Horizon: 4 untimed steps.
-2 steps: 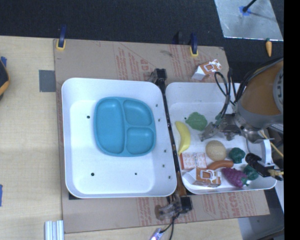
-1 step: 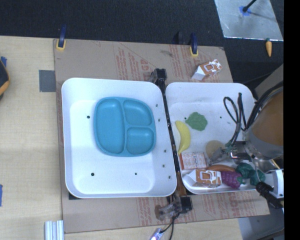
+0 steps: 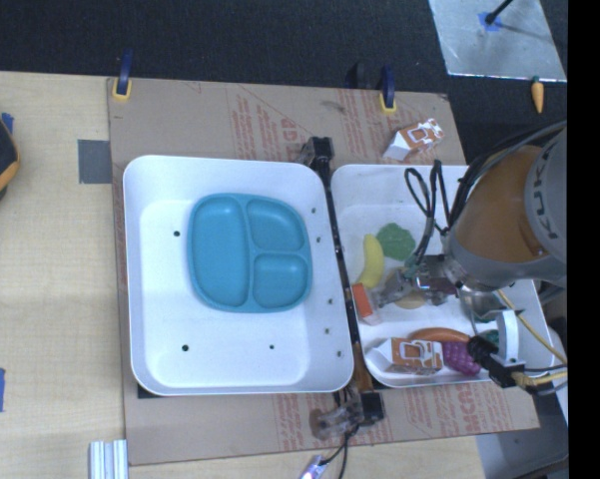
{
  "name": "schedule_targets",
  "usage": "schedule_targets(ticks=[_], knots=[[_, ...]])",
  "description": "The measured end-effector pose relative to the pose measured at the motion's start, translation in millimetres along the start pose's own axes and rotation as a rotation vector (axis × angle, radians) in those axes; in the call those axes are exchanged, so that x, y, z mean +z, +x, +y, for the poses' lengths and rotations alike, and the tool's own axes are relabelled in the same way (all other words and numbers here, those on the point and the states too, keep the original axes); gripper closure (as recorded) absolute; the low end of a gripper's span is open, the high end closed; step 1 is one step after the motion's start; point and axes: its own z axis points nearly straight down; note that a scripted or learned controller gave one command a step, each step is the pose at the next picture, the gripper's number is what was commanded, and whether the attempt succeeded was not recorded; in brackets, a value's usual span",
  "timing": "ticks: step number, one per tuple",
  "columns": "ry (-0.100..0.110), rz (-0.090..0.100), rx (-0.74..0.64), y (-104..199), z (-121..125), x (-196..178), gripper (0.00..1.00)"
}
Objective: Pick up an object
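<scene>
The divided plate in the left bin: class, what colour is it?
Light blue: the divided plastic plate is one plain colour, clearest in the camera view.

We count two white bins: the left bin (image 3: 150, 267) holds one blue divided plate (image 3: 250, 251), with three compartments. In the right bin (image 3: 364, 193) we make out one banana (image 3: 373, 259), one green leafy toy (image 3: 396, 239), one small orange-and-white packet (image 3: 363, 304), one printed snack pack (image 3: 416, 355) and one purple piece (image 3: 460, 358). One more printed packet (image 3: 413, 141) lies outside, on the bench's cardboard.
</scene>
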Motion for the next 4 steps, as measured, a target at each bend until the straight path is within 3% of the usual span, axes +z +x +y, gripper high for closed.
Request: schedule_targets(ticks=[1, 2, 4], knots=[[0.000, 0.000, 0.002, 11, 54, 0, 0.00], [-0.001, 0.000, 0.003, 14, 133, -1, 0.00], [-0.001, -0.001, 0.003, -4, 142, -1, 0.00]])
